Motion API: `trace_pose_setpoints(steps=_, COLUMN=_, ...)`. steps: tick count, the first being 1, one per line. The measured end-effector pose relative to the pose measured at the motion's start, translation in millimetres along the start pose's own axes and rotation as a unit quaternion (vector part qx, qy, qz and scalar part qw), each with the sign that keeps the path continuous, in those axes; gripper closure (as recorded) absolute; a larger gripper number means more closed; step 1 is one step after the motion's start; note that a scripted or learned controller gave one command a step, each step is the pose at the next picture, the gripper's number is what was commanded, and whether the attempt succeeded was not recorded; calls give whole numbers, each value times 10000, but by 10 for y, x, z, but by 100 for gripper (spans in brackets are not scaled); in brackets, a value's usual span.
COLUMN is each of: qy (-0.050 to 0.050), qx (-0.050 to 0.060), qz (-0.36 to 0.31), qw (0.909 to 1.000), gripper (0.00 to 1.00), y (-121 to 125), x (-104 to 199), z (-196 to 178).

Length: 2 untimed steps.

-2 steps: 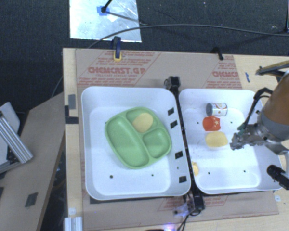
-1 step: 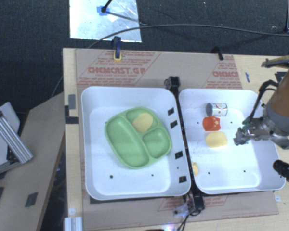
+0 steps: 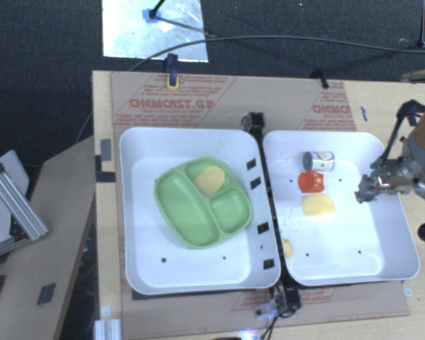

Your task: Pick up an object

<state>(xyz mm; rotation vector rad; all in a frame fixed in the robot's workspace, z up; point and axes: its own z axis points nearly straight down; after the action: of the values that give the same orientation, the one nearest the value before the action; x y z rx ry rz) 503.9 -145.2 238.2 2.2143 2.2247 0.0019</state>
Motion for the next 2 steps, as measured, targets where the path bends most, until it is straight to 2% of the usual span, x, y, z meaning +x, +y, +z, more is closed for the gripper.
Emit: trace_pose_setpoints(steps=2, qy=5, qx=0, qz=6, qw=10000, gripper=100, y=308, x=1135, z=93)
